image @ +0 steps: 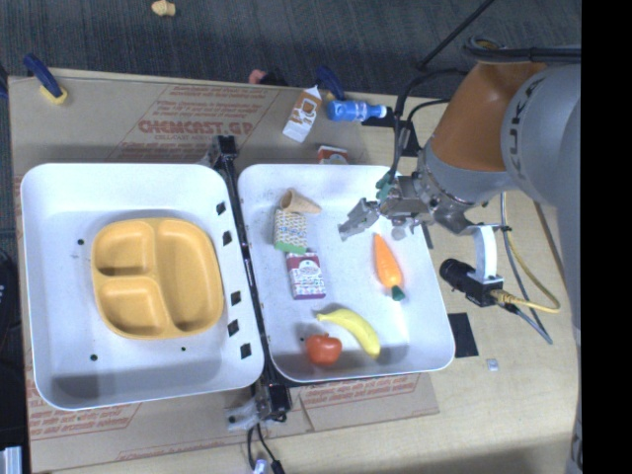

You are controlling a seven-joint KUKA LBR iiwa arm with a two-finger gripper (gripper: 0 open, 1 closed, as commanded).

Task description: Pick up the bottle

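Observation:
A blue bottle point(348, 112) with a white label lies on its side on the cardboard behind the right bin point(425, 314), outside it. My gripper point(357, 219) hangs over the upper middle of the right bin, above its white floor. It is to the left of an orange carrot point(386, 262) and to the right of a patterned carton point(291, 227) with a tan top. The blue bottle is well behind the gripper. Nothing is seen held.
The right bin also holds a dark red packet point(308, 276), a banana point(353, 329) and a tomato point(323, 349). A yellow divided plate point(158, 276) lies in the left bin point(49, 363). Small cartons point(301, 115) lie near the bottle. A black cable plug point(464, 279) hangs off the arm on the right.

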